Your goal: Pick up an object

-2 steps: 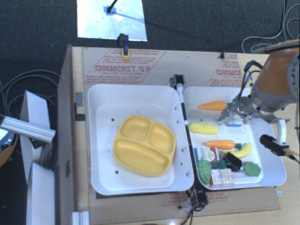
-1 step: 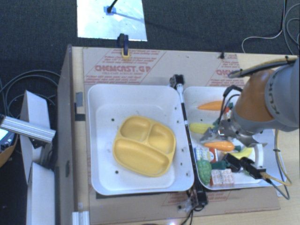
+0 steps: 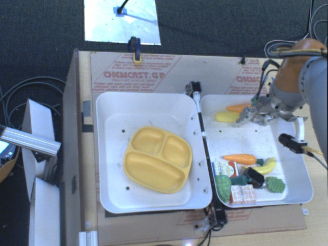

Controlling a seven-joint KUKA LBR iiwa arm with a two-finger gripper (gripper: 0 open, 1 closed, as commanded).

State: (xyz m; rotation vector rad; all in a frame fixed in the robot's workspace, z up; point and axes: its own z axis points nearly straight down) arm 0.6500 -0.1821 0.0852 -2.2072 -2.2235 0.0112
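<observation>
The tool [image 3: 245,116] hangs low in the right bin [image 3: 302,176], beside a yellow toy [image 3: 226,117] and a carrot [image 3: 238,108] at the far end. Another carrot [image 3: 240,159], a banana [image 3: 266,166] and other toy foods cluster at the near end. The left bin [image 3: 110,152] holds a yellow divided plate [image 3: 157,159].

Bench [image 3: 154,68] under two white bins [image 3: 110,137]

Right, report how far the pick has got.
Done: the gripper is down in the right bin, at the yellow piece beside an orange carrot. In hand: nothing visibly lifted; its grip is unclear. Left: grasp and raise one object. The yellow tray sits untouched in the left bin.
</observation>
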